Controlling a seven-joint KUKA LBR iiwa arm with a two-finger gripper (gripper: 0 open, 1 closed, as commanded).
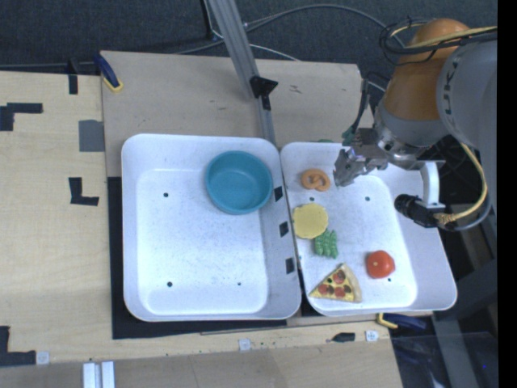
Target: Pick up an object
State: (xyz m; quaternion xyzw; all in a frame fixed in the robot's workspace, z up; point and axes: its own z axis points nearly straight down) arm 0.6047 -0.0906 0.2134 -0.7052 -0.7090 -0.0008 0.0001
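Pretzel point(316, 180) just beside lowered pincer point(347, 171)

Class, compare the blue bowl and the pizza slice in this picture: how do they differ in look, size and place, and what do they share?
The blue bowl is round, hollow and one plain colour; the pizza slice is a flat triangle, yellow with red spots. The blue bowl is clearly larger than the pizza slice. The blue bowl sits in the left bin, near its far edge; the pizza slice lies in the right bin, at its near edge. Both rest apart from the end effector.
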